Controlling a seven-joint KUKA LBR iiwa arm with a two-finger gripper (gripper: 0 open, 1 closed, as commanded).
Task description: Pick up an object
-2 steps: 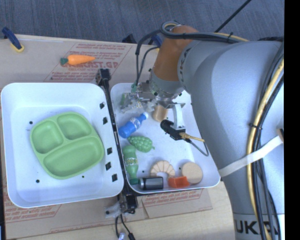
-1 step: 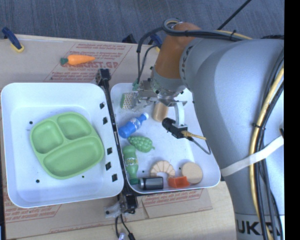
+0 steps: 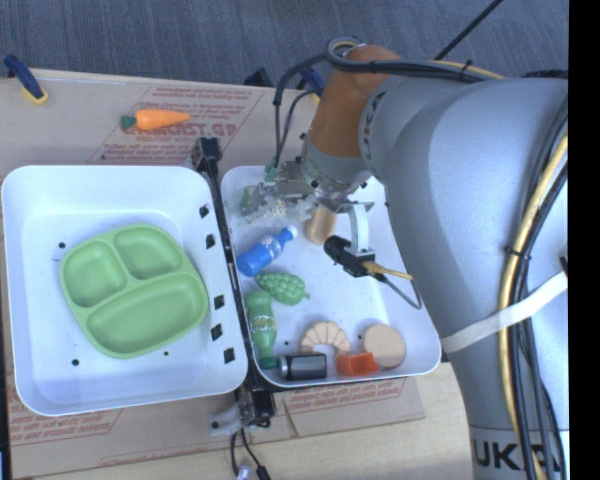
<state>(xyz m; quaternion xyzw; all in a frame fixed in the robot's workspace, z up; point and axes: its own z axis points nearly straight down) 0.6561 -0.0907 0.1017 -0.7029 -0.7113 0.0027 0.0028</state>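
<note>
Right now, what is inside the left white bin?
The left white bin holds a light green plastic divided plate with three compartments. Whatever lies under the plate is covered.

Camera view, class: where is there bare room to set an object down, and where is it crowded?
Bare floor of the left bin surrounds the green divided plate, widest near its top wall. The cardboard left of the toy carrot is bare. The right bin is crowded: blue bottle, green bottle and food toys.
</note>
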